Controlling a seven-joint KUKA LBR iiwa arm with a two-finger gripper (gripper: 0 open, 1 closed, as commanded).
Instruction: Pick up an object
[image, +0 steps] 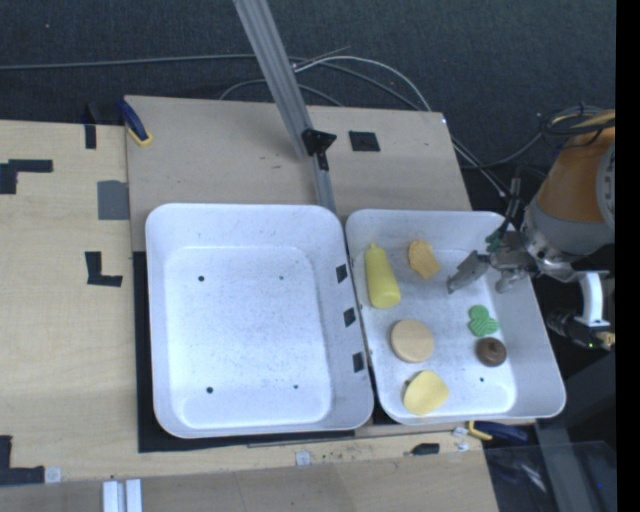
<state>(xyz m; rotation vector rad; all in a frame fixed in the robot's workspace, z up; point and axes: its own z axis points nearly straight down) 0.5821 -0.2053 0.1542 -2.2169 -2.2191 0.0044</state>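
2 white bins: left bin (240, 320); right bin (530, 385) with 6 items: yellow bottle (381, 277), tan disc (411, 340), yellow wedge (425, 392), orange piece (423, 259), green piece (483, 321), brown ring (490, 351). gripper (487, 277) above the right bin's upper right, fingers apparently spread, gripping nothing.
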